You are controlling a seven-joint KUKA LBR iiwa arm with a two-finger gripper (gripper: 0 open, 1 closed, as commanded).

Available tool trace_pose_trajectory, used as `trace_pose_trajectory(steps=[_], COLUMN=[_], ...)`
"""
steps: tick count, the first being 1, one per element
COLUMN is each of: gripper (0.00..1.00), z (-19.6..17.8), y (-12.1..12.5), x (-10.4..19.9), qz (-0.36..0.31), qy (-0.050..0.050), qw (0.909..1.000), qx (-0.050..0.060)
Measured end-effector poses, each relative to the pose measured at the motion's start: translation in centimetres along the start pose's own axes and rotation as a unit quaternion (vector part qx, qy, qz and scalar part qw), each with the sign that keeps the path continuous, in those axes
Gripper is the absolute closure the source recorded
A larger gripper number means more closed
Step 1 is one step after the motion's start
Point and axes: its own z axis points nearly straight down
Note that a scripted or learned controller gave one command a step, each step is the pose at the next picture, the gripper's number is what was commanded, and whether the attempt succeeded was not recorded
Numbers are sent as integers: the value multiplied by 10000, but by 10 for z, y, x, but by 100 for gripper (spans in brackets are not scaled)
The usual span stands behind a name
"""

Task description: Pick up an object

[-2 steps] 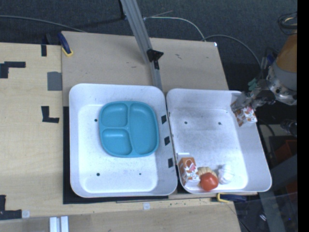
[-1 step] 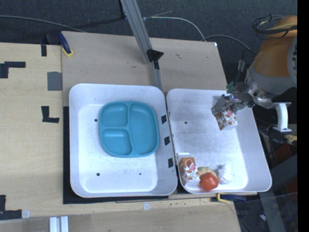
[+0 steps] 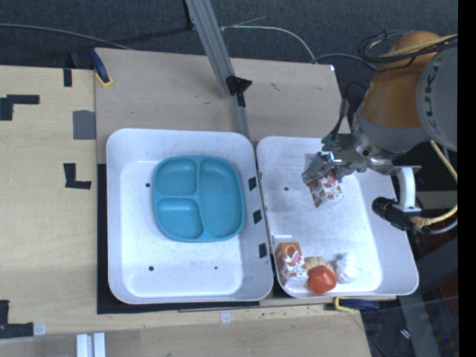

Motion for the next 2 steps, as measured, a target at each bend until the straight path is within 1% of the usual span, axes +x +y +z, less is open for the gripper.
trace_pose_trajectory(steps=[1,2], gripper=[100,100], z=[-5,0], y=[-8,0], x=[57,104], qz=[-10,-6], qy=[5,-1], qw=[10000,10000], qx=[0,1])
